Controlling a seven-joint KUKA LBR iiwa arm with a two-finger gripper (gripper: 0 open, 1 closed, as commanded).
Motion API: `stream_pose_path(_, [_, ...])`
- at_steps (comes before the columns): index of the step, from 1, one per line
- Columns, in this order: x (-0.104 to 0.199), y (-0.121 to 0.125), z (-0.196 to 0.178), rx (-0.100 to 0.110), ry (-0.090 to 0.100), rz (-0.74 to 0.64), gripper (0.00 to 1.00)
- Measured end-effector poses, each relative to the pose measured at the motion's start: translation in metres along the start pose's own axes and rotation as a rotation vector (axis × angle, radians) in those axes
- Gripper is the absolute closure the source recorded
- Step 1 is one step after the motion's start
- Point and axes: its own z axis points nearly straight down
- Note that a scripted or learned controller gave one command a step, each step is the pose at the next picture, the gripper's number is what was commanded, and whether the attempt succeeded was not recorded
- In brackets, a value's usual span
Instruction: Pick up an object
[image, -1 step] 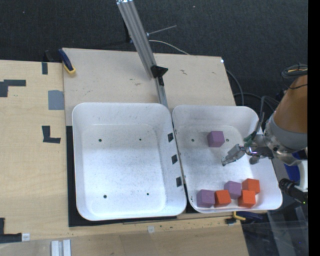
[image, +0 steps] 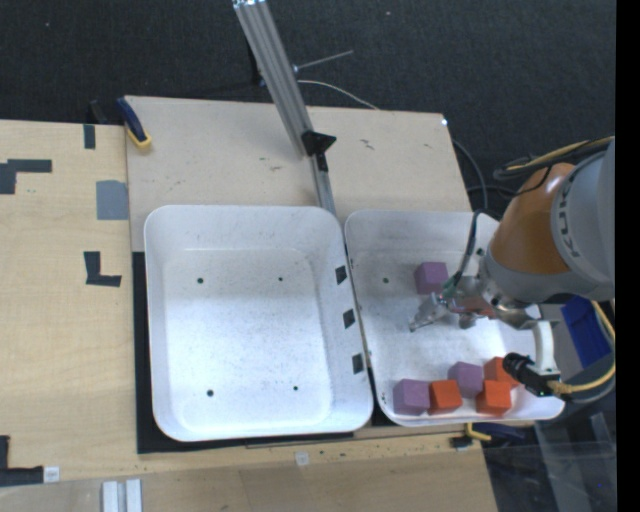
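**In the right bin, the gripper low over bare floor**

In the right bin (image: 400, 232), the gripper (image: 432, 315) sits low over the white speckled floor, its thin metal fingers (image: 422, 320) pointing left. They look close together with nothing between them, though they are too small to judge with certainty. A purple block (image: 431, 277) lies just above the gripper, near it but apart. Along the bin's near edge sit more blocks: a purple one (image: 410, 396), an orange one (image: 446, 396) touching it, another purple one (image: 466, 376), and two orange ones (image: 495, 397) at the right corner.

The left bin (image: 160, 300) adjoins the right one, four small dark dots on its floor. Both bins rest on a pale wooden bench (image: 60, 330) marked with dark and grey tape patches. A slanted aluminium rail (image: 283, 80) crosses the bench's far side. Beyond the bench lies dark carpeted floor (image: 480, 60), with thin cables trailing over it.
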Motion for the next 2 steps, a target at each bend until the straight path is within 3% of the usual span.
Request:
stream_pose_path(1, [0.028,0.062,0.009,-0.008,-0.001,-0.004,0.00])
stream_pose_path(2, [0.037,0.077,0.008,-0.006,0.000,0.000,0.00])
